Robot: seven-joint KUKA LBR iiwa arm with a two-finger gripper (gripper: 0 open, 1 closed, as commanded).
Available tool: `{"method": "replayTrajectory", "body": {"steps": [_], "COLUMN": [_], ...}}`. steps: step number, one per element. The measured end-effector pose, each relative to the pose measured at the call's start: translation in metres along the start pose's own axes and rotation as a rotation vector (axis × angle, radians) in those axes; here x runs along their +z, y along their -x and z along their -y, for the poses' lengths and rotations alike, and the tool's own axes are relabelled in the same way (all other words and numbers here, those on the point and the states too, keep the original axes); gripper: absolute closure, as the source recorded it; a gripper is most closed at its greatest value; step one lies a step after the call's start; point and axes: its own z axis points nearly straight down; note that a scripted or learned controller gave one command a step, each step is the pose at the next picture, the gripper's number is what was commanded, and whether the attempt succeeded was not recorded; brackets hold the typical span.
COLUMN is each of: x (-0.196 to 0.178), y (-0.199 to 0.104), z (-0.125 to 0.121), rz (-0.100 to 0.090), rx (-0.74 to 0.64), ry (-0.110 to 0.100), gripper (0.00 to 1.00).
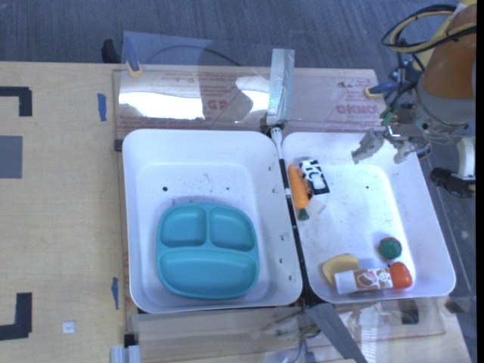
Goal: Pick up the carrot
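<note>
It was a robot test lab, not a home. Two white bins (203,151) stood side by side on a pale wooden counter (57,203), which carried black corner marks (19,100) and blue tape pieces (101,107) left of the bins. Behind the bins stood a clear plastic sheet (197,82), and right of them hung yellow and black cables (416,29). The floor (227,13) was grey carpet.
</note>
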Motion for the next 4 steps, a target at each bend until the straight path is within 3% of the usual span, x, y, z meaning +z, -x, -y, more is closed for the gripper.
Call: {"method": "replayTrajectory", "body": {"steps": [1, 2, 3, 4], "x": [0.086, 0.093, 0.017, 0.018], "y": [-0.033, -0.043, -0.124, -0.175], "z": [0.012, 0.037, 0.065, 0.074], "rz": [0.011, 0.018, -0.001, 0.0], "rx": [-0.033, 0.04, 0.44, 0.245], "ry": [0.036, 0.063, 0.004, -0.003], "gripper": [0.0, 0.0, 0.0, 0.0]}}
